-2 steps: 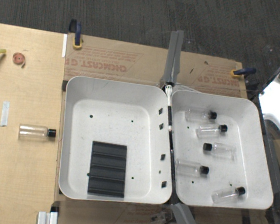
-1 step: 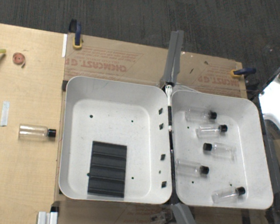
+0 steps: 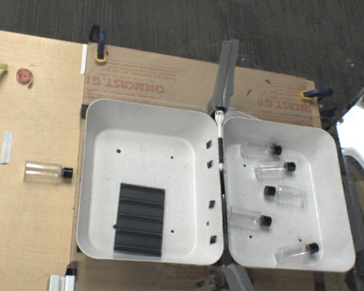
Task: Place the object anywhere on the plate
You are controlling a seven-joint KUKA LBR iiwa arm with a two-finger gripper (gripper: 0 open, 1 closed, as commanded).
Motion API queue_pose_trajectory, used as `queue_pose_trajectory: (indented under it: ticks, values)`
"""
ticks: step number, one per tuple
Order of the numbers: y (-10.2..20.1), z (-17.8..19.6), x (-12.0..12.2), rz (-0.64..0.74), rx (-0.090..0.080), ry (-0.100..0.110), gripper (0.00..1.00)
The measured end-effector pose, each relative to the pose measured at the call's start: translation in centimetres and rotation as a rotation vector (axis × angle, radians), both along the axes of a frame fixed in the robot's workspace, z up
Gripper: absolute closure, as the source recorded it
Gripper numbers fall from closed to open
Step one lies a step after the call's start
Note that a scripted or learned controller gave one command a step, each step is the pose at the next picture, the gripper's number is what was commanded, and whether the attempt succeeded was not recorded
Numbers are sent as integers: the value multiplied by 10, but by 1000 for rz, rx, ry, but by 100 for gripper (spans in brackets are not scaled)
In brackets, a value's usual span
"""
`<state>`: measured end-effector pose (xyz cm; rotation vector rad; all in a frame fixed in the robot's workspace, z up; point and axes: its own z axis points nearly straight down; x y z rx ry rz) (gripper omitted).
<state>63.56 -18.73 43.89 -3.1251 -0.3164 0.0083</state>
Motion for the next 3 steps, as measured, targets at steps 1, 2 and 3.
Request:
queue_pose_trajectory:
  ticks: [1, 2, 3]
  values:
    - [32, 1, 15, -3, 0, -2, 0]
    - [-28, 1, -34, 9, 0, 0, 0]
    - [6, -9, -5, 1, 0, 0, 0]
